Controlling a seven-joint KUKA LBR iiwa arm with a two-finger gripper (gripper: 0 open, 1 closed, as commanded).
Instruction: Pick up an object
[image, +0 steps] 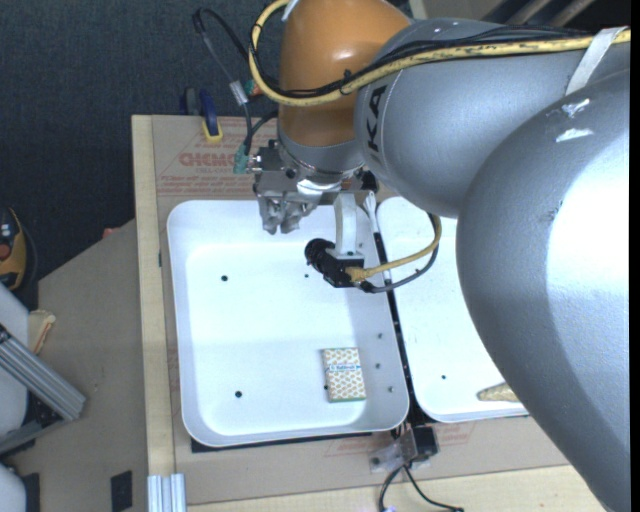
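A small flat square pad (343, 374), pale with a green-and-tan speckled pattern, lies in the left white bin (215, 330) near its front right corner. My gripper (283, 218) hangs over the far edge of that bin, below the orange band of the arm. It is well apart from the pad, which lies toward the front of the bin. I see nothing hanging under the gripper.
The right bin (440, 330) is largely covered by the grey arm; a thin tan object (497, 394) peeks out near its front edge. A black cable fitting (330, 262) and a yellow hose dangle from the wrist over the divide between the bins.
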